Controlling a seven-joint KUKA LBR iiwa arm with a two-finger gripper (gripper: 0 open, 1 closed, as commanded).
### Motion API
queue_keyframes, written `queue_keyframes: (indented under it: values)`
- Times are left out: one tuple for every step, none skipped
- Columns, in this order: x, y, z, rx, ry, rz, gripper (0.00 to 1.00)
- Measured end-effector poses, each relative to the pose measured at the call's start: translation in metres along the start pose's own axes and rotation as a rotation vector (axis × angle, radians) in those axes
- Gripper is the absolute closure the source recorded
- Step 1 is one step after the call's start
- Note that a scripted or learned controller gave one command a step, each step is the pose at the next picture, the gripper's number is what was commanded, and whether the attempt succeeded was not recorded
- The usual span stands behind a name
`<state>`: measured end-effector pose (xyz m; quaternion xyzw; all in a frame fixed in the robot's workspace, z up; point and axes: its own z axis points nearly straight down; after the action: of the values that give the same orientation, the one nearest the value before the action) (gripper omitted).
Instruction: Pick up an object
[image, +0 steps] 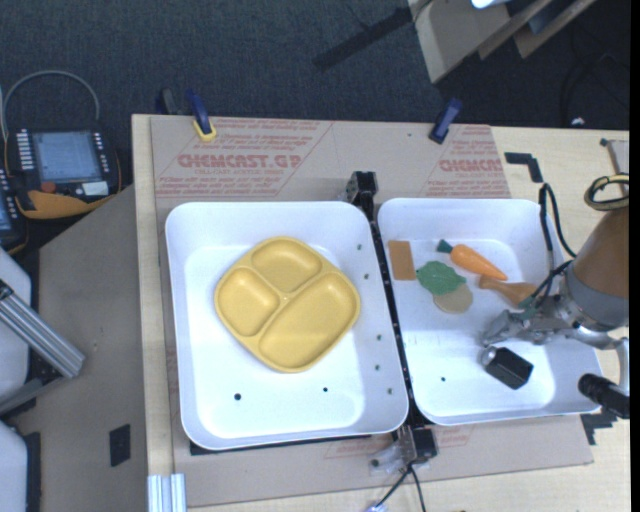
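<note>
A small black block (509, 367) lies in the right bin (470, 405), just below the gripper (505, 331); whether its claw is open or holding anything cannot be told. An orange carrot (477, 262) and green piece (438, 276) lie farther up.

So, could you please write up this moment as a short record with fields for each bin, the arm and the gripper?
left bin: holds a yellow divided plate with three compartments
right bin: orange carrot, green flat piece, tan strip, small black block
arm: reaches in from the right, over the right bin
gripper: low in the right bin, just above the black block
grasp: no object seen between the fingers
</note>
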<state>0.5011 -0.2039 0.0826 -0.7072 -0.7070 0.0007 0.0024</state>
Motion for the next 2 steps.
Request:
queue_keyframes:
  values:
    - [-0.001,0.001,-0.012,-0.005,-0.003,0.000,1.00]
    - [0.000,0.003,-0.054,-0.009,-0.005,-0.001,1.00]
